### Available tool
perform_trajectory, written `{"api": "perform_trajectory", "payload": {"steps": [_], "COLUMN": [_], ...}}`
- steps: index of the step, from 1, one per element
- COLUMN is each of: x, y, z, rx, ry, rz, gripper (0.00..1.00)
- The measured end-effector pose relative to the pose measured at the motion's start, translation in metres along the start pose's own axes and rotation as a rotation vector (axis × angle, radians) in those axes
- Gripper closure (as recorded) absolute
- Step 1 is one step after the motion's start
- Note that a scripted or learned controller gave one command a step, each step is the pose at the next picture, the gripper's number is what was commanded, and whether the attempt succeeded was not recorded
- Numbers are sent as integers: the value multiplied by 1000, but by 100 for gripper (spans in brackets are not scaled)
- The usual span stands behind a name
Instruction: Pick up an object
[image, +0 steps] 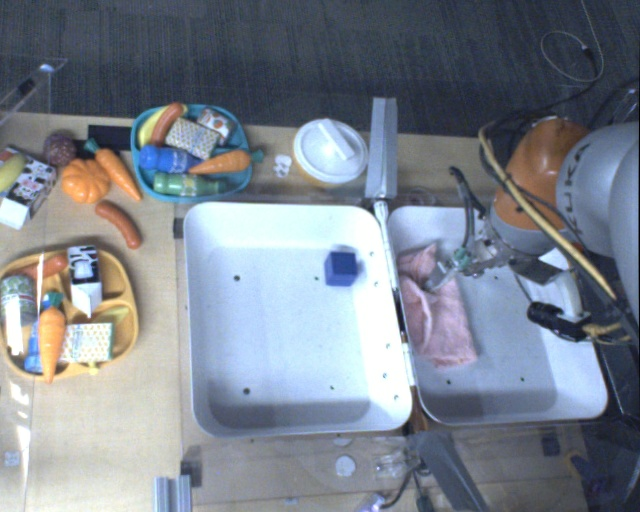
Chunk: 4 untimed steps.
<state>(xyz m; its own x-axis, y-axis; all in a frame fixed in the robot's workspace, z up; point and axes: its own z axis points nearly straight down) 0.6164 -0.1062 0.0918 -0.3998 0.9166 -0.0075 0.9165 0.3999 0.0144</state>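
The big grey arm (600, 190) comes in from the right, with its orange band (535, 160) up near the top. Its gripper (447, 268) is down low in the right bin (570, 390). The tips of the gripper are right at the top edge of a pink cloth (438, 315). The metal parts there are small and a bit blurry, so I cannot tell if the jaws are wide or pinched, or if they have any of the cloth between them.

The pink cloth lies crumpled along the left side of the right bin. Most of it stretches away below the jaws, toward the front of the bin. A little of it sits just to the left of the jaws.

Well off to the left of the jaws, over the wall between the bins, a small blue block (342, 267) sits in the left bin (250, 390). It is by itself, in the upper right part of that bin.

Behind the bins there is a white round lid (331, 148). Farther left of that sits a blue bowl (192, 186) full of toy food. A yellow tray (124, 300) with more toy food is on the far left, and an orange toy pumpkin (84, 181) rests on the bench near it.
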Motion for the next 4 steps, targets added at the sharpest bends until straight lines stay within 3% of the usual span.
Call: {"api": "perform_trajectory", "payload": {"steps": [1, 2, 3, 4], "x": [2, 23, 23, -10], "y": [3, 47, 47, 54], "z": [-12, -93, -94, -15], "rx": [-6, 9, 9, 13], "ry": [1, 5, 5, 7], "rz": [-2, -16, -16, -56], "gripper": [100, 100, 0, 0]}}
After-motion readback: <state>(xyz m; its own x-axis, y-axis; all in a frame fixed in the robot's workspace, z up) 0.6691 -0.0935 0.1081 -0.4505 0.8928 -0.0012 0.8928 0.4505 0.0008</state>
